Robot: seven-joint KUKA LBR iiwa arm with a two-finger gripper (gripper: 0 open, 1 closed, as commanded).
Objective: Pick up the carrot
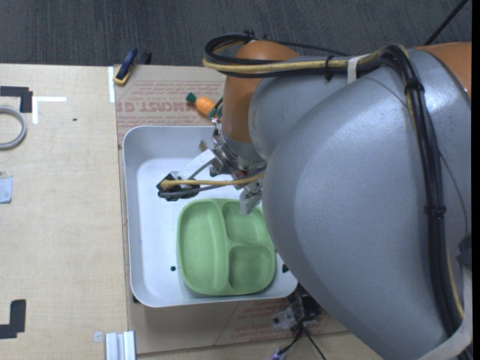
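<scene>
- The carrot (201,104) lies outside the white bin (132,201), on the brown printed cardboard (157,100) just beyond the middle of the bin's far edge.
- Its long axis runs roughly along that far edge, at a slight slant. The green top points toward the view's left and a little away from the bin, and the orange body points right, toward the arm.
- The carrot's right end meets the outline of the arm, so its tip is hard to make out.
- The gripper (241,193) hangs inside the bin, over the far edge of the green divided plate (221,250), well apart from the carrot.
- Whether the gripper is spread or pressed together cannot be told. The wrist and the grey arm body cover most of it, and nothing can be seen held in it.
- The plate has three compartments and sits in the bin's near half, close to the near edge.
- A blue and yellow tool (126,64) rests at the cardboard's far left corner.
- A grey ring (9,127) lies at the bench's left edge.
</scene>
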